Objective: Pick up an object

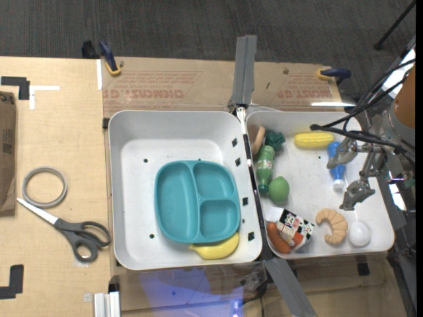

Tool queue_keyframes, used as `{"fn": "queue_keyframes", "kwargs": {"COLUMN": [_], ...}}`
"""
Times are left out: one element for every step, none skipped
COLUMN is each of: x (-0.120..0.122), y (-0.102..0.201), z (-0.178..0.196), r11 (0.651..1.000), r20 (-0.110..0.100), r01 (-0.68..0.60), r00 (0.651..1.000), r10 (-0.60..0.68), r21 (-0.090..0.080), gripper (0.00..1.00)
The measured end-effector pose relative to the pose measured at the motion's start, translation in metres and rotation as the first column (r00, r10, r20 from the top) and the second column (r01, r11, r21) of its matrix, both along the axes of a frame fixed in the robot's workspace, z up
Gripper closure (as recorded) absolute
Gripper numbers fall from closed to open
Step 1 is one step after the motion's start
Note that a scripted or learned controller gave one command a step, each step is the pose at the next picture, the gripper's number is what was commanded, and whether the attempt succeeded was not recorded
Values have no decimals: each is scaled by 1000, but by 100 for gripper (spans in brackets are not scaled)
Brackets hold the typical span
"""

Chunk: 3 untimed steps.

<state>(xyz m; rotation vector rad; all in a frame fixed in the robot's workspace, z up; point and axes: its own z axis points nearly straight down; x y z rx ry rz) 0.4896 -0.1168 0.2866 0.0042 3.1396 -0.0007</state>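
My gripper [348, 173] hangs over the right side of the right bin [380, 240] and stands open. One finger is near a small blue and white object [338, 173]; the other finger [357, 194] is above the croissant [333, 224]. Nothing is clamped between them. Also in this bin are a yellow corn cob [313, 139], a green bottle [265, 164], a green lime [279, 189], a black and white carton [295, 227] over a red piece [277, 238], and a white egg [359, 234].
The left bin [125, 177] holds a teal divided plate [197, 201] with a banana [217, 247] at its front edge. Scissors [69, 228] and a tape roll [44, 185] lie on the bench at left. Cables trail from the arm at right.
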Motion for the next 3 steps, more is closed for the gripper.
{"fn": "queue_keyframes", "kwargs": {"x": [6,67,77], "y": [-67,-100,-66], "z": [-140,-194,-194], "r11": [1000,999,972], "r20": [-2,2,1], "r01": [5,46,233], "r00": [1000,999,972], "r10": [-5,-46,-233], "r21": [1,0,1], "gripper": [0,0,0]}}
